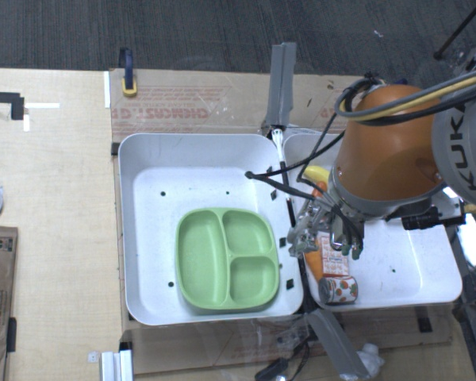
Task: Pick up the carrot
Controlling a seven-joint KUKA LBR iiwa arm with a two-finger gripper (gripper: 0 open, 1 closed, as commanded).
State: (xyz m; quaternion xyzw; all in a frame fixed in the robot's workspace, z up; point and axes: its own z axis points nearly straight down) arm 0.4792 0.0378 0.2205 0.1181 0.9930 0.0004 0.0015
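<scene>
Carrot [311, 258] is lying in the right bin [428, 280] near its left wall, a small orange piece just under the gripper [327, 238], with a can [338, 290] sitting nearer the camera beside a white carton [333, 256]. Gripper is hanging over this clutter, its fingers too obscured to tell whether spread or pinching, and nothing is visibly showing between them. Left of it, a green divided plate [226, 258] is resting in the left bin [143, 213]; farther back, the arm's orange band [385, 145] is covering the right bin's rear, a yellow item [317, 173] peeking out beside it.
</scene>
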